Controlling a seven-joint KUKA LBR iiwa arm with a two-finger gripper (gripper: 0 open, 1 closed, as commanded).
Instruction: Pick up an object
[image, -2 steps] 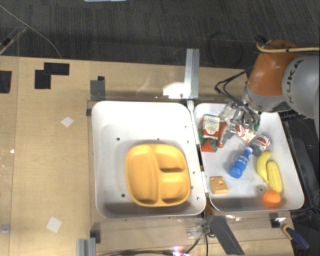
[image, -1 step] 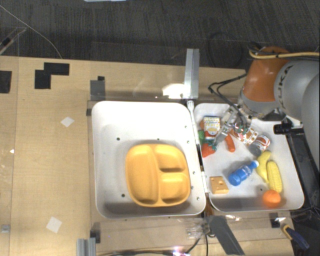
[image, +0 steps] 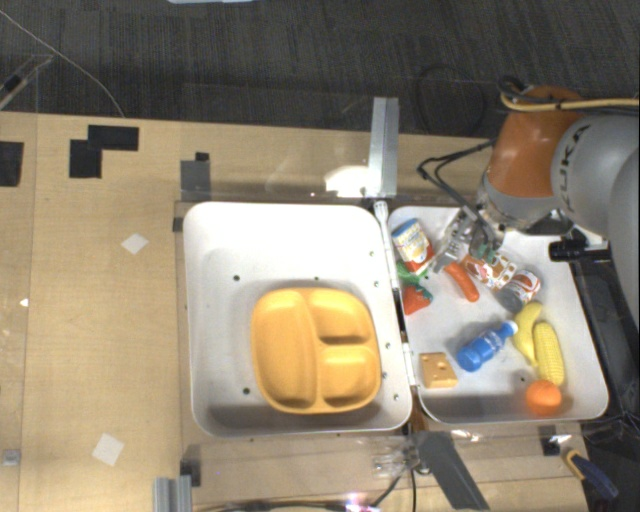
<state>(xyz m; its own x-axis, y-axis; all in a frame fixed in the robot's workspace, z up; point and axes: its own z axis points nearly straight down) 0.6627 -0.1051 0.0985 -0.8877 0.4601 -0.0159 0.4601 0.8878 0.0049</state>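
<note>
The right bin holds several small objects. My gripper hangs over the bin's back part, just above an orange carrot. Left of it stands a small white tub with a blue label. A red-and-white can lies to the gripper's right. A red and green pepper rests against the left wall. Nearer the front lie a blue bottle, a yellow corn cob, an orange fruit and a tan cracker. I see nothing held in the gripper.
The left bin holds a yellow divided plate. A metal post stands behind the wall between the bins. The grey arm with its orange band enters from the upper right. Black cables trail behind the right bin.
</note>
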